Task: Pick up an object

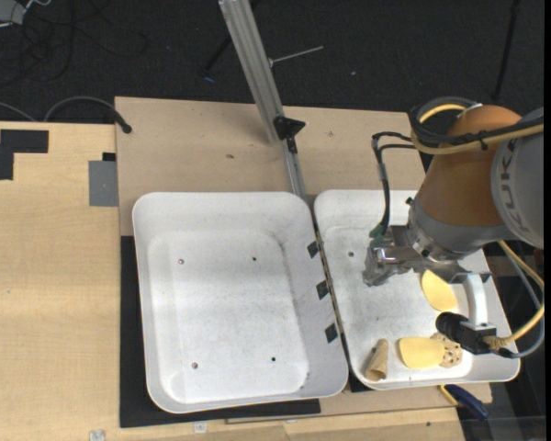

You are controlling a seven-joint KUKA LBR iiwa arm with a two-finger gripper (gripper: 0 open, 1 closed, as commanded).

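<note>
Over right bin (349, 211): hand (378, 272) hovering, grip state unclear; yellow pieces (421, 353), cone (377, 360) near front.

- The left white bin (165, 246) sits on the counter (46, 274), and serves as the landmark here.
- A black mat (129, 338) shows under the bin's left and near edges.
- A metal rail (257, 72) rises slanting beyond the bin's far right corner.
- A grey patch (102, 182) and black patches (14, 150) lie on the counter left of the bin.
- Black cables (73, 108) run beyond the bin, on the dark floor (119, 35).
</note>
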